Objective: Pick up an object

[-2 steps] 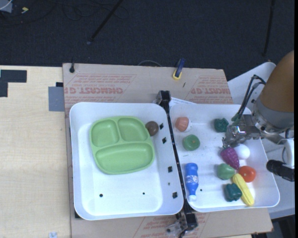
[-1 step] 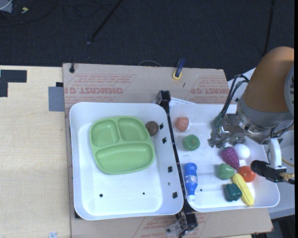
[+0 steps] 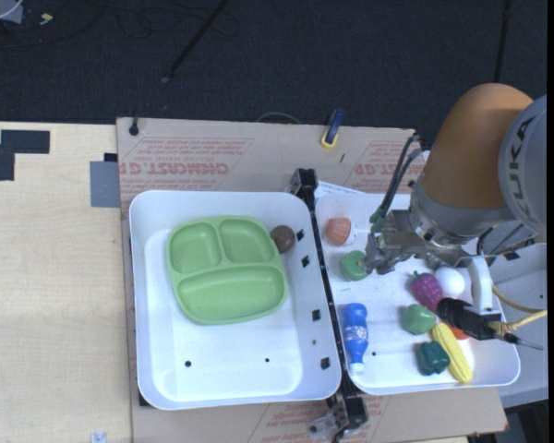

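1. Two white bins sit side by side on the desk; the left bin carries a green divided plate with a brown ball at its right edge
2. Right bin contains a blue bottle, peach ball, purple fruit, white egg, yellow corn
3. Hand hovers low beside a green round object; whether it grips is unclear
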You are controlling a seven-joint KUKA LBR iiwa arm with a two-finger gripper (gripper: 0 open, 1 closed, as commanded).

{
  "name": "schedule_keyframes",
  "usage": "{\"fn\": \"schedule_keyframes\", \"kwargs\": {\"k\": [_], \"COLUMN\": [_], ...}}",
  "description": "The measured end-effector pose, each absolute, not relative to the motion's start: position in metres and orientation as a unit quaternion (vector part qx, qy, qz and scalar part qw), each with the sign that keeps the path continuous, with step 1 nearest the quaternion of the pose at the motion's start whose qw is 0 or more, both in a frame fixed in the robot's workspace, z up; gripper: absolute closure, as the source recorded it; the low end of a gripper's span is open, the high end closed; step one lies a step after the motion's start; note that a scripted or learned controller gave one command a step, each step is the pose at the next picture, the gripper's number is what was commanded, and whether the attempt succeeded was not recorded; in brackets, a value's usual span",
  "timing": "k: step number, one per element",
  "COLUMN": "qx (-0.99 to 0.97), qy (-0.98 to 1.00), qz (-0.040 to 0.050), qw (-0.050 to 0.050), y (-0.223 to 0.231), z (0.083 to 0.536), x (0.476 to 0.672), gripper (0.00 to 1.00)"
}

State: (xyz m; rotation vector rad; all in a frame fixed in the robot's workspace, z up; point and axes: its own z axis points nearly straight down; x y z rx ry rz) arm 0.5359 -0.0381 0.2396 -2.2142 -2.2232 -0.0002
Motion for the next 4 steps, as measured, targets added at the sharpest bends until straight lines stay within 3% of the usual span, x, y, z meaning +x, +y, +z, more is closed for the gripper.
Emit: {"fn": "schedule_keyframes", "kwargs": {"k": [1, 2, 3, 4], "qx": [-0.706, -0.705, -0.706, -0.707], "qy": [-0.708, -0.709, -0.708, -0.708], "qz": [0.0011, 0.0002, 0.0021, 0.0016], "qw": [0.002, 0.002, 0.002, 0.001], "y": [0.014, 0.071, 0.106, 0.105], "z": [0.225, 0.235, 0.217, 0.217], "x": [0.529, 0.535, 0.527, 0.530], "gripper": [1.00, 1.00, 1.00, 1.00]}}
